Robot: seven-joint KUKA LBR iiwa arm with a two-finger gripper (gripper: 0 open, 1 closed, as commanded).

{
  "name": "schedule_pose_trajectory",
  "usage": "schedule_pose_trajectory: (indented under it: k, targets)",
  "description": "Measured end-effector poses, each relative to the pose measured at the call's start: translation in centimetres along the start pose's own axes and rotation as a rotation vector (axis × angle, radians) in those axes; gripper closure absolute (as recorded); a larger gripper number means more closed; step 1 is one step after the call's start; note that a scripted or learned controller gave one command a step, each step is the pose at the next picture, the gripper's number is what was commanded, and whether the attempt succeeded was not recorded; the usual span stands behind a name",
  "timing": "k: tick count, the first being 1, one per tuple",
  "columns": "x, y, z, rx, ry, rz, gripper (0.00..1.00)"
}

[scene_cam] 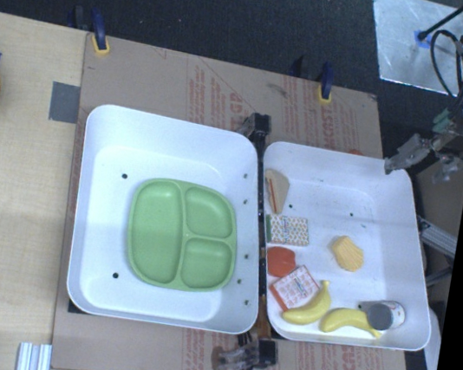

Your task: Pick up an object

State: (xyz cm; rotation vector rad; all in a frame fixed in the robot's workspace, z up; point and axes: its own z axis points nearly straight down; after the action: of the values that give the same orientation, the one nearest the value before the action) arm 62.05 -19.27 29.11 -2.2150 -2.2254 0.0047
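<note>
The right bin holds several small things. A tan wedge lies against its left wall, with a patterned square packet just below it. A red piece and a red-and-white packet follow toward the near edge. Two yellow bananas lie along the near wall. A grey-and-white cylinder lies on its side beside the right banana. A yellow lump sits alone mid-bin.
The left bin holds a green divided plate. A grey metal fixture with cables stands just beyond the right bin's far right corner. Blue clamps pin the cardboard under the bins at the far edge.
</note>
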Motion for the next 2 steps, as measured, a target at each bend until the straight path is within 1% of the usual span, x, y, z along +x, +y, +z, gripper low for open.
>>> schedule_pose_trajectory:
  k: [1, 2]
  targets:
    - [1.5, -6.6, 10.3, 0.001, 0.0, 0.0, 0.0]
    - [0.1, -7.1, 20.0, 0.001, 0.001, 0.0, 0.0]
